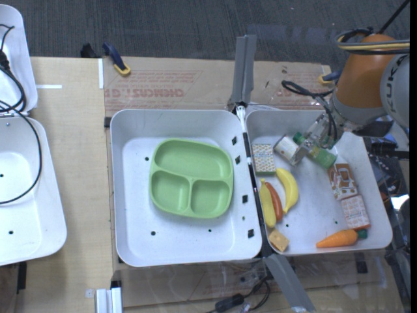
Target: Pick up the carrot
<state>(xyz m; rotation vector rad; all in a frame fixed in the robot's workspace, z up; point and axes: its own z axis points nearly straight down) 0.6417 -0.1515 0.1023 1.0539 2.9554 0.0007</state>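
While the arm reaches in from the right, its jaws hang over the far part of the right bin, close above a small green bottle and a silver packet; whether they are released or clenched I cannot tell. Well apart from them, the carrot lies at the near right corner of that bin, its green end pointing right, just in front of two reddish snack packs. Nearer the bin's left wall sit a speckled sponge, two bananas with a red strip between them, and a tan piece. A green divided plate rests in the left bin.
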